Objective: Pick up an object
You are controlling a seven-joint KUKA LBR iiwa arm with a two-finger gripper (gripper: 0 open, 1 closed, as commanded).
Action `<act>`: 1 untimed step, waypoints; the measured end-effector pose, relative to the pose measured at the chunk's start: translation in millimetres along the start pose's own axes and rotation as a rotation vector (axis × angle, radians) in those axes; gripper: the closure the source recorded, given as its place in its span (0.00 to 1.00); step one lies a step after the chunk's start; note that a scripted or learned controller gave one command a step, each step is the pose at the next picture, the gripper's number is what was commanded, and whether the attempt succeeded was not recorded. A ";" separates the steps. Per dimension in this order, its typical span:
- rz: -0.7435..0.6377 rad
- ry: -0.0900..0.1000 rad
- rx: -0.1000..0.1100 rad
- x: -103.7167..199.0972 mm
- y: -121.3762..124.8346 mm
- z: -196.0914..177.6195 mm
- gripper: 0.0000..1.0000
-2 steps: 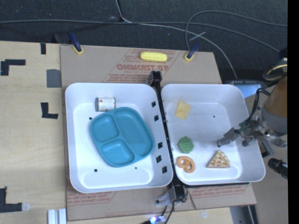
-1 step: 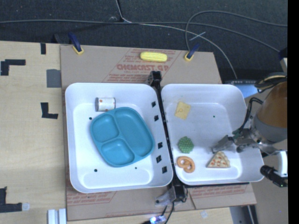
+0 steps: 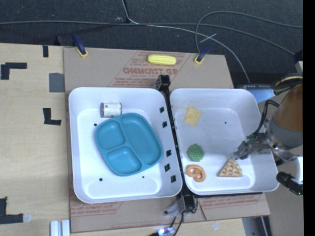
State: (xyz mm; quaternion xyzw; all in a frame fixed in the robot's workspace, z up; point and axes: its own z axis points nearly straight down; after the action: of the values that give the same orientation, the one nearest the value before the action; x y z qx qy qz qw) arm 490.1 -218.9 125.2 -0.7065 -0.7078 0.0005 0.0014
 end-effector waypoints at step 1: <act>0.001 -0.003 -0.005 -3.1 0.7 -42.4 1.00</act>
State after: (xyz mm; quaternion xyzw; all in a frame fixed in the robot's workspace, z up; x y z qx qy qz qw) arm 491.0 -222.0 167.6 -0.7068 -0.7075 -0.0005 -0.0014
